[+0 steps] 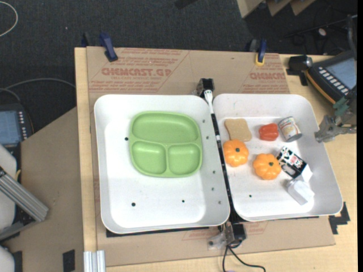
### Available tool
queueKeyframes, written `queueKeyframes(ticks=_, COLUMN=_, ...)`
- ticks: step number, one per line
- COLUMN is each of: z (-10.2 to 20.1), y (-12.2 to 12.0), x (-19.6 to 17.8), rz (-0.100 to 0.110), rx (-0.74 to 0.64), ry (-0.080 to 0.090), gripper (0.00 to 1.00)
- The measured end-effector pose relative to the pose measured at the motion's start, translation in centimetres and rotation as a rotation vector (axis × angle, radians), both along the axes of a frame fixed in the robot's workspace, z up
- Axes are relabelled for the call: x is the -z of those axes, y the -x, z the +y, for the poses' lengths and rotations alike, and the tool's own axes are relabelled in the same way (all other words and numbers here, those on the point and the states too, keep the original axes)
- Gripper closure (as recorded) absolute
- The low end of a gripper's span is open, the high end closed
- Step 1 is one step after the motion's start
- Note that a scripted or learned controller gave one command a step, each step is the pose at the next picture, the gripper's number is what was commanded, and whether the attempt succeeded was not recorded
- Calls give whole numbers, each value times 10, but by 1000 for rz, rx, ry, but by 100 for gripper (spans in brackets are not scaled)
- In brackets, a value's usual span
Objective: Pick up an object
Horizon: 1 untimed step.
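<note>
Camera view looks down at a slant on a cardboard-covered surface (170, 67) carrying two shallow white bins side by side. Taking the right bin (249, 208) as the landmark: inside it, toward its middle, sit two small orange pumpkins, one (235, 153) near its left wall and the other (266, 166) just beside it toward the right. Above them lie a tan cracker-like slab (238, 130), a small red lump (269, 131) and a little metal can (290, 128) on its side. Toward the bin's lower right rest a black-and-white toy (292, 160) and a pale grey block (300, 191). To the left of that bin, the other bin (113, 208) holds a green divided plate (166, 144) of smooth moulded plastic with three rounded wells. The pincer (332, 126) hangs just outside the right bin's right rim, and whether it is apart or together I cannot tell at this size. Nothing sits in its grasp, so the task looks to be at the approach step, with no object yet chosen. The next move calls for swinging in over the right bin and coming down on one item. The ribbed, rounded pumpkins may slip sideways under a squeeze, and the can would likely roll. The flat cracker offers little edge to catch.
</note>
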<state>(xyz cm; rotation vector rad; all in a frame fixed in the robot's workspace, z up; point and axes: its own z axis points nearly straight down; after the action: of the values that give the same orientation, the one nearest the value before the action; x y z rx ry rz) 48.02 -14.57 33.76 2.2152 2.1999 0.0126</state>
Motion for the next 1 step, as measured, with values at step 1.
queueKeyframes(ticks=1, z=86, y=1, x=85, rz=25, rx=-12, ry=-11, gripper=100)
